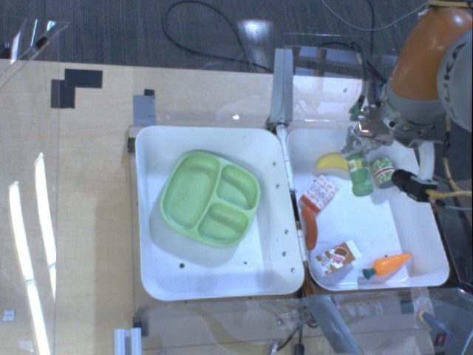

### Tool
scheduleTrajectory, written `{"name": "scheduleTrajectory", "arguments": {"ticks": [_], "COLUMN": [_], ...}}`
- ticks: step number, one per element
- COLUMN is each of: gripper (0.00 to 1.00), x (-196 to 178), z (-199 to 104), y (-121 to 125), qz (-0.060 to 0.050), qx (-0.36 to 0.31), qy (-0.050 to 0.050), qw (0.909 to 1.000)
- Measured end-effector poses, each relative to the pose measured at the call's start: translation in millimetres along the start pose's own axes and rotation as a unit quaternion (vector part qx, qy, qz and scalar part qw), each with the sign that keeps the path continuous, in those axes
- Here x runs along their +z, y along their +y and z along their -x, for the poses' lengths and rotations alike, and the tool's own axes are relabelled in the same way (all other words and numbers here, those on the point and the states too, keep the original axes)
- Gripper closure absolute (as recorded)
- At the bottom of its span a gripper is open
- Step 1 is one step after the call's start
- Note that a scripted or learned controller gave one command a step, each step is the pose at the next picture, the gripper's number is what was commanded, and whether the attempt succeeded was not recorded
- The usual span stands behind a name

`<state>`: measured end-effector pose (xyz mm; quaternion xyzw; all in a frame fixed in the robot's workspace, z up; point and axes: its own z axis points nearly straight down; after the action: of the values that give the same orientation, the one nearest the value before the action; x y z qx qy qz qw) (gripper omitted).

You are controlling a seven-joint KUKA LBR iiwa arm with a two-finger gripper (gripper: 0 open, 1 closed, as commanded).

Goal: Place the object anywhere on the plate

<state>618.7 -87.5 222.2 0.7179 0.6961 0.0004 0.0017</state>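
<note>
A light green divided plate lies in the left bin, slightly left of its middle. My gripper hangs over the back of the right bin. Directly under it, and touching or nearly touching it, is a small green bottle. Whether the bottle is gripped is unclear from this angle. A yellow banana lies just left of the bottle, and a small can with a red and green label sits just right of it.
Also in the right bin are a red and white packet, a red sausage, a small carton at the front and an orange carrot at the front right. A raised divider separates the bins.
</note>
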Motion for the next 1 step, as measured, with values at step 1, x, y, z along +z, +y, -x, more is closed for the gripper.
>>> {"name": "scheduleTrajectory", "arguments": {"ticks": [1], "gripper": [1.00], "x": [-14.8], "z": [-68.3], "y": [32.3], "qz": [0.002], "qx": [-0.126], "qy": [0.001], "qw": [0.9921]}}
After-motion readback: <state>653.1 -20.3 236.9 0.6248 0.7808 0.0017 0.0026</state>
